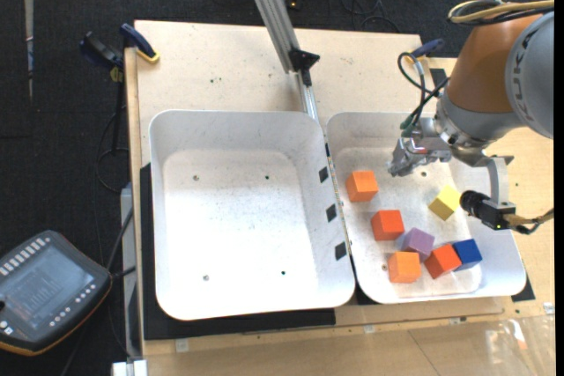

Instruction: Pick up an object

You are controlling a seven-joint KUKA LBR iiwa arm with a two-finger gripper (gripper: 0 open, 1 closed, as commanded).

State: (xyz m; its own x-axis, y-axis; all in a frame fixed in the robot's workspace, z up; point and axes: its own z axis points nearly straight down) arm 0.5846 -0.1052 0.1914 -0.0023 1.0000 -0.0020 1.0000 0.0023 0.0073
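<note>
The gripper (pixel 407 159) hangs over the right bin (pixel 352 129), above the blocks; its finger state cannot be told.

No legible text, label, brand, number or sign anywhere in the frame. Checked the handheld control pendant (pixel 42 291) at lower left: its screen shows a pale grid of fields, too blurred to read. Small dark tabs (pixel 332 212) along the seam between the two white bins carry no readable marks. Coloured blocks in the right bin (pixel 507 273) have plain faces. Arm housing at upper right shows no lettering that can be made out.
</note>
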